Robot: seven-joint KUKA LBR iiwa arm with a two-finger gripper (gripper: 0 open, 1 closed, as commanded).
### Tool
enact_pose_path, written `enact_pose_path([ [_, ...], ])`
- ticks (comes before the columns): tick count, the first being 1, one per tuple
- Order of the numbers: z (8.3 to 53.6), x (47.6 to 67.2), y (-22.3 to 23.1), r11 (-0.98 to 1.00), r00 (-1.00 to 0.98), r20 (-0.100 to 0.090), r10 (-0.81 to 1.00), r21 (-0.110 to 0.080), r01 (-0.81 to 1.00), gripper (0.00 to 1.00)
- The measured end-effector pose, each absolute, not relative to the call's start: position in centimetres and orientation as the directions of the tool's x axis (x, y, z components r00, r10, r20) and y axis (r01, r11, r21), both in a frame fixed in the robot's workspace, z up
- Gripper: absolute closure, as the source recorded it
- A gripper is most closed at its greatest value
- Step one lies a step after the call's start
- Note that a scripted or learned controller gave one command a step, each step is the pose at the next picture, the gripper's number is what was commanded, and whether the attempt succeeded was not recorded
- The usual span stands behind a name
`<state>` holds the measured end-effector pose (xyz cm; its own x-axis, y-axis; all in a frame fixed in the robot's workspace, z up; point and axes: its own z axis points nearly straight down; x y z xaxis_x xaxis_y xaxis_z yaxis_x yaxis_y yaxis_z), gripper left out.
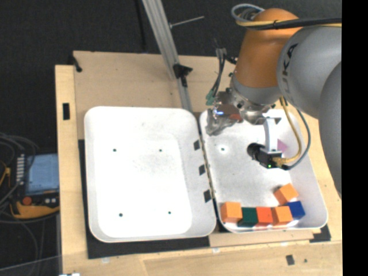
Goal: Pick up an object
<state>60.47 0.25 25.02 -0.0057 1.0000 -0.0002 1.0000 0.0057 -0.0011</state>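
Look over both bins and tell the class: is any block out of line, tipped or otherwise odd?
Mostly tidy. The blocks sit in a row along the near wall of the right bin, but one orange block sits behind the row's right end, turned askew. The left bin shows nothing spilled or damaged.

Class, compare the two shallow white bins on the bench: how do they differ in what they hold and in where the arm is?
The right shallow white bin holds coloured blocks along its near edge, among them a green block and a blue block; the left shallow white bin shows bare floor with small dark dots. The gripper hangs over the right bin's far left corner, not over the left bin. Both are white, shallow and round-cornered.
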Motion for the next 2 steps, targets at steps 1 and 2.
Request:
enact_pose_path([
  [1, 25.1, 59.2, 4.7, 0.007, -0.007, 0.001, 1.000, -0.001, 1.000, 1.00],
  [2, 23.5, 56.8, 9.2, 0.006, -0.006, 0.000, 1.000, -0.003, 1.000, 1.00],
])
